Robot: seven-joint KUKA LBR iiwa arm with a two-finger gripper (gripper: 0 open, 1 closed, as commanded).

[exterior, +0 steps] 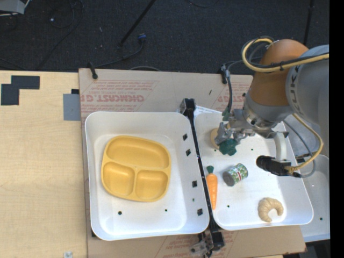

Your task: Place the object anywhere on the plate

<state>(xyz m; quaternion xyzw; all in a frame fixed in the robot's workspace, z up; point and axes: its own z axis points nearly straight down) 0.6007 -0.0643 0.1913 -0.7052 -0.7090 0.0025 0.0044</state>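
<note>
While the end effector [228, 138] sits low over a dark green object [228, 147] near the right white bin's [301, 208] upper-left wall, grip unclear, the yellow sectioned plastic plate [136, 167] lies in the left bin [97, 144], margins all round.

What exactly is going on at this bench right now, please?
A grey robot arm has its end effector low in the right bin, over a dark green object near its back left corner. A carrot, small can and croissant lie nearby. The yellow plate in the left bin awaits an item.
</note>
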